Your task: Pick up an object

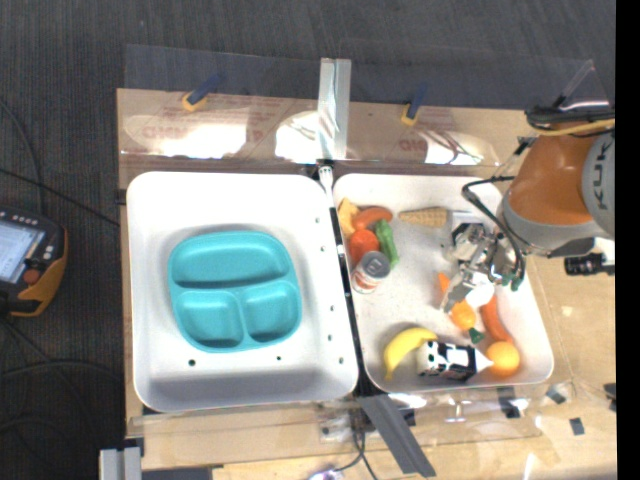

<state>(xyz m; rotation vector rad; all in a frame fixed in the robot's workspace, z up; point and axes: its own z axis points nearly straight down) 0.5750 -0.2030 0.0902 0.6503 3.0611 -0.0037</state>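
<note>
Orange and grey, the arm comes in from the right and is cut off at the frame edge, and its bulk hides part of the right bin's far right side. The tool hangs low over that bin, a tangle of metal and cable too small and blurred to read, so I cannot tell whether it is open, closed or gripping anything. Just below it lie a small orange piece and a long orange-red carrot, near enough that touching or apart cannot be told. A short orange bit lies just left of the tool. At the bin's near edge sit a yellow banana, a black-and-white toy whose shape is hard to make out, and an orange ball. Against the bin's left wall is a cluster: a small can, a green vegetable and red and orange pieces overlapping so that their outlines blur. A tan cone lies apart near the far wall. The left bin holds a teal tray with 3 compartments. Left of the desk, a handheld pendant is cut off by the frame.
</note>
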